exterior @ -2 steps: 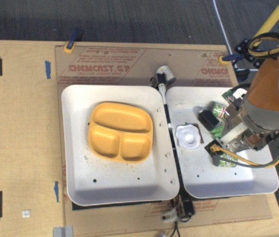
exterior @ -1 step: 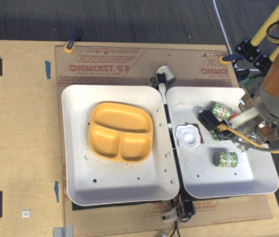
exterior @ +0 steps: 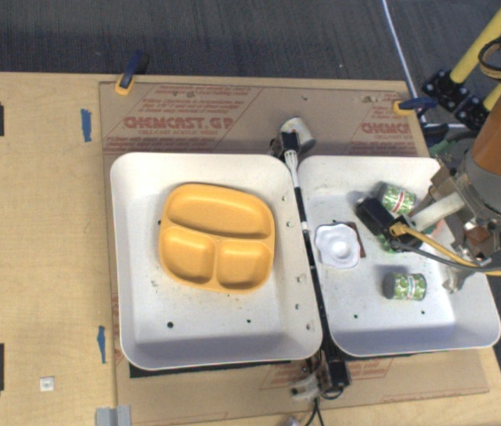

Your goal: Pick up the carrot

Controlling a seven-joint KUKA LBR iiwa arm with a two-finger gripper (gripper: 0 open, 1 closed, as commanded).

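I see the gripper (exterior: 473, 257) hanging over the right bin (exterior: 365, 331); I cannot tell its state, nor where the carrot lies. A green can (exterior: 405, 285) sits just beside it, view-left.

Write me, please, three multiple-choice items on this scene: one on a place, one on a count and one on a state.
1. Where does the yellow divided plate lie?
A. in the view's left-hand bin
B. in the other bin
C. on the bench outside the bins

2. How many green cans are in the right-hand bin?
A. one
B. two
C. four

3. How does the plate sit?
A. flat, hollows facing up
B. upside down
C. on edge against the bin wall

Answers:
1 A: the left-hand bin's white floor surrounds the plate on all sides.
2 B: there is an upper can and a lower can.
3 A: its three hollows face the camera.
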